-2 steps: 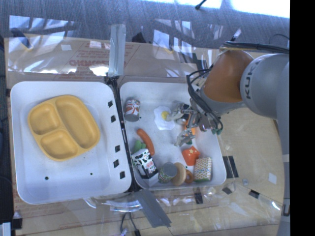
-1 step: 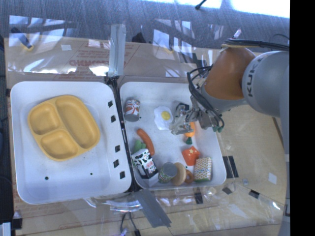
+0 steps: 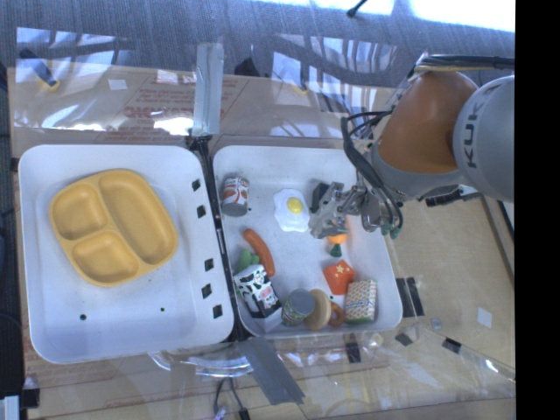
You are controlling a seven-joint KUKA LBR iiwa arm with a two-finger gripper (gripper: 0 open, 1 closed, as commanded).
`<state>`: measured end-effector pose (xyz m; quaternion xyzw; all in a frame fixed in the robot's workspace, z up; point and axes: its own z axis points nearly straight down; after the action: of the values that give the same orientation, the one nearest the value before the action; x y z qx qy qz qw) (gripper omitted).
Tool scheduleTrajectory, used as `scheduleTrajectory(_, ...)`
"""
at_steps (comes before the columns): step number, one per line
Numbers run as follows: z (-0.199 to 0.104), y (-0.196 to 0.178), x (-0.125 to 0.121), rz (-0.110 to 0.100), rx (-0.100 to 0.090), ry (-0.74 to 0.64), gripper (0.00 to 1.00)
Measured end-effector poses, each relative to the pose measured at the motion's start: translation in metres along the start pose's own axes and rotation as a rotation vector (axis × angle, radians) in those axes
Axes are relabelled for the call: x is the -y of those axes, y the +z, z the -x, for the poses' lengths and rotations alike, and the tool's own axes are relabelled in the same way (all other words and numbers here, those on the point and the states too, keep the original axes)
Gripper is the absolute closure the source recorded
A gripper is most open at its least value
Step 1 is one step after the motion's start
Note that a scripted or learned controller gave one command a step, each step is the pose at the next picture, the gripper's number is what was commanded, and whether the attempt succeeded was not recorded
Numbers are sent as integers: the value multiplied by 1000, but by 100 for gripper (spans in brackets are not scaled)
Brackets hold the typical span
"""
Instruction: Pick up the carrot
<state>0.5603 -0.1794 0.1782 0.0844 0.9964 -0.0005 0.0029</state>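
Carrot [image 3: 336, 239], small and orange with a green top, sits in the right bin [image 3: 376, 261] near its right wall, directly under the gripper [image 3: 331, 213]. Only a short stub of it shows: the orange part is uppermost, just below the fingers, and the green end points down toward the near edge of the bin, so its long axis runs roughly up and down the view. Whether the fingers are clamped on it or merely hovering over it cannot be told, since the dark gripper body hides the contact. The arm [image 3: 437, 129] reaches in from the right, its orange band above the wrist, with cables looping beside the gripper. A fried egg [image 3: 293, 210] lies just left of the gripper, and a red wedge [image 3: 339, 276] sits just below the carrot. Farther left lie a sausage [image 3: 259, 250] and a can [image 3: 234, 194]. The left bin [image 3: 52, 322] holds a yellow divided plate [image 3: 112, 226].
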Motion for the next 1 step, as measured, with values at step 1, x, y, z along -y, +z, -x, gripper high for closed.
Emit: scheduleTrajectory(1, -40, 77, 34, 3, -8, -403, 100)
